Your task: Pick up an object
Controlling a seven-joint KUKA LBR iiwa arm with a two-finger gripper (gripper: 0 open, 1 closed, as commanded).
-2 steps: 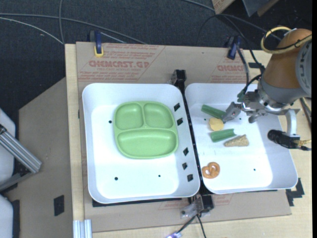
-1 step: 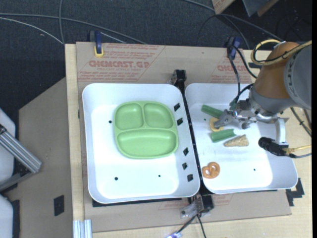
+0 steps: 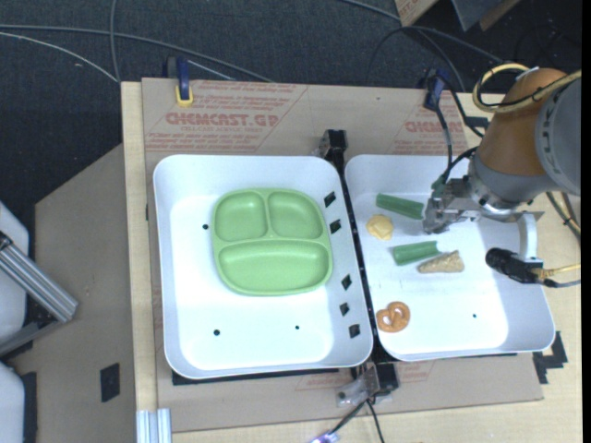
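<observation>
While the grey arm with its orange band (image 3: 517, 118) leans in over the right-hand shallow white bin (image 3: 517, 326), its two-finger gripper (image 3: 441, 218) hangs low between two green stick-shaped pieces: the upper green stick (image 3: 397, 206) just to its left and the lower green stick (image 3: 416, 251) just below. From here I cannot tell whether the tool is released or clenched, and nothing is visibly caught in it.

It looks like the descent-and-choose step, with no object lifted yet. A small yellow lump (image 3: 379, 226), a tan wedge-shaped piece (image 3: 441, 264) and an orange pretzel-shaped ring (image 3: 393, 317) lie nearby. The next move probably calls for settling squarely over one stick and closing across its narrow side.

Room is tight around the gripper, since the pieces crowd together near the divider between the bins. Open floor lies toward the bin's near right corner. The left-hand white bin (image 3: 185, 275) bears a light green sectioned plastic plate (image 3: 271, 243), well apart.
</observation>
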